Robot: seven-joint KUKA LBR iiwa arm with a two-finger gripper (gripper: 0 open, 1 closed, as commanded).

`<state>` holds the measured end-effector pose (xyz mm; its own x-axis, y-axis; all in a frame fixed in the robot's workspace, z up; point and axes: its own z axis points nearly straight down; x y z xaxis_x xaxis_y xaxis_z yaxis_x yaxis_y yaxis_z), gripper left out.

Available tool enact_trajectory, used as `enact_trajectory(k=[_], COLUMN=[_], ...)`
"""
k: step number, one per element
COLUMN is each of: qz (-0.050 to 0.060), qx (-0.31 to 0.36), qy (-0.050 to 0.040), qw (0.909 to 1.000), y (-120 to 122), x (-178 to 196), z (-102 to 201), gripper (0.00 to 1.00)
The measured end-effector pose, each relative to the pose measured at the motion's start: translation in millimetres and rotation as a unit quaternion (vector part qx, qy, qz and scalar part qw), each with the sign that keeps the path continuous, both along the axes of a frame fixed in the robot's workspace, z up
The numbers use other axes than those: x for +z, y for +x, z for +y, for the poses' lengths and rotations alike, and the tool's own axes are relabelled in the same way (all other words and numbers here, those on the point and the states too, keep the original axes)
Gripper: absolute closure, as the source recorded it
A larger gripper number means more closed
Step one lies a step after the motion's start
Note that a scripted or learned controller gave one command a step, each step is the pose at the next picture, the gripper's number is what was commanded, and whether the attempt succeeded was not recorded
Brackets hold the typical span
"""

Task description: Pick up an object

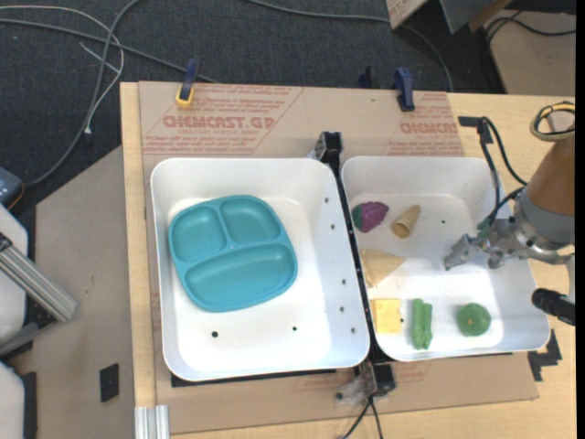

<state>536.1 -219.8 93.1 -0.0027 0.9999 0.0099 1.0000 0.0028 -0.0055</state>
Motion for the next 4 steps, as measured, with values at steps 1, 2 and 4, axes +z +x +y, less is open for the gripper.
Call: enact_trajectory(k=[1,2,4], qz=[-0.001,-0.003,-0.006], qx=[0.000,-0.001,0.000], qy=[-0.0010,-0.0031,-0.0060], qw=[1.0000,1.0000,1.0000], y=[1.0,1.4,3.8], x=[-8.1,3.3,113.5], z=[3.2,1.4,18.0], gripper=[0.00,1.00,1.00])
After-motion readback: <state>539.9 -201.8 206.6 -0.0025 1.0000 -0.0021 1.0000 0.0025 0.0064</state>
